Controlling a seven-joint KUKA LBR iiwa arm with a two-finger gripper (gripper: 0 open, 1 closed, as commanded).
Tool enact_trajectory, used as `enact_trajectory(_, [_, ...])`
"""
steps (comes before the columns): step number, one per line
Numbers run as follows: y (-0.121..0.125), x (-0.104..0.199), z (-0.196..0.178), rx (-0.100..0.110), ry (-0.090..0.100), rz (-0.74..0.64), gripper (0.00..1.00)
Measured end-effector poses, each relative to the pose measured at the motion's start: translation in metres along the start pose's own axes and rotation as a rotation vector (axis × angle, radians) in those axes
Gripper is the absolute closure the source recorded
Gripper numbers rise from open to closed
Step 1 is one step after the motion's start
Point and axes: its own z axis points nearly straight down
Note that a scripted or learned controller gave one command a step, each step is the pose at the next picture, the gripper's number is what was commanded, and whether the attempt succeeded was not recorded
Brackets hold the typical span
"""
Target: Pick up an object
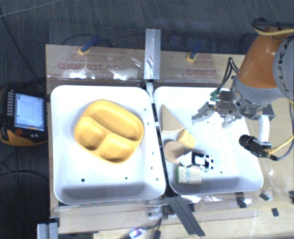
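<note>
Yellow and lumpy, a big foam-like cushion (108,130) fills the left bin (62,183). Crowded along the right bin's (246,180) near-left side lie tan wooden blocks (179,141), a patterned little box (190,174) and a black-and-white piece (202,160). Above them the arm's gripper (214,114) hovers with fingers spread, clasping nothing.

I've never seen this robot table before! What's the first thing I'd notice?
The big yellow puffy thing, like a lumpy cushion, lying in the left bin. Next, the grey arm with its orange band reaching over the right bin, its gripper above a small heap of tan and patterned things near the divider.
</note>
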Motion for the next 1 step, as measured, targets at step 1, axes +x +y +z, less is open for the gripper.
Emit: enact_trajectory(1, [0.0186,-0.0027,0.129,0.001,0.001,0.131,0.0])
